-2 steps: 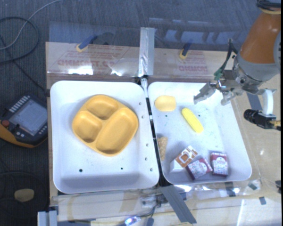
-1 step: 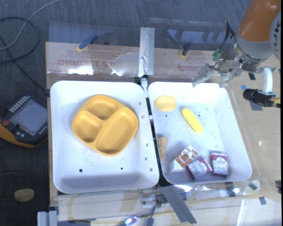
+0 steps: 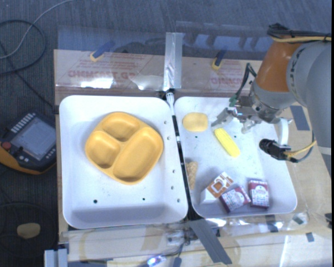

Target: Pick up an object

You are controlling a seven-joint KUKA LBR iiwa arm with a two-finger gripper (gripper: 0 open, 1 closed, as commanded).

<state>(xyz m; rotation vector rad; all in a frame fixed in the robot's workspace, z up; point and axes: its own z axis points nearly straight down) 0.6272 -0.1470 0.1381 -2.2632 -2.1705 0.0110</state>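
Two shallow white bins are seen side by side on the tabletop. The left bin is occupied by a yellow three-compartment plate, lying roughly at its centre. In the right bin, a pale yellow round piece is found at about 10 o'clock, near the dividing wall. A yellow corn cob lies tilted just past the centre toward 12 o'clock. Along the left wall, at 8 o'clock, a small tan crumbly item is seen. Toward 6 o'clock an orange-and-white packet is set just beside two dark red packets, which lie close together near the front wall. The grey arm with its orange band is extended in from 3 o'clock, and the pincer is positioned over the right bin at about 1 o'clock, just above the upper end of the corn cob. Its fingers are seen spread apart, and nothing is held between them. Whether the corn cob is touched cannot be told. A handheld control pendant rests on the floor at 9 o'clock.
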